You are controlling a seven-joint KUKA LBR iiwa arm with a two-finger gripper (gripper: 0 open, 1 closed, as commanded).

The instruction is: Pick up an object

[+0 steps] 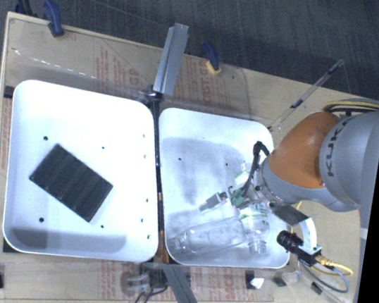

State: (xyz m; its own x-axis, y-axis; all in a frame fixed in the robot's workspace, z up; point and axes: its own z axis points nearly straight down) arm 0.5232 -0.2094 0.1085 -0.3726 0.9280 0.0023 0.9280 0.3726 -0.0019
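A clear plastic bottle [210, 238] lies on its side along the front wall of the right bin [191, 140]. My gripper [222, 198] is low inside this bin, just above and behind the bottle, near more clear plastic [255, 225] at the bin's right side. Whether anything is held is hidden by the wrist and the see-through plastic. A flat black ribbed rectangle [70, 182] lies tilted in the left bin [76, 104], far from the gripper.
The grey arm with its orange band [298, 161] covers the right bin's right edge. A metal bar [170, 59] and blue clamps [53, 19] stand behind the bins. A dark divider [157, 178] runs between them.
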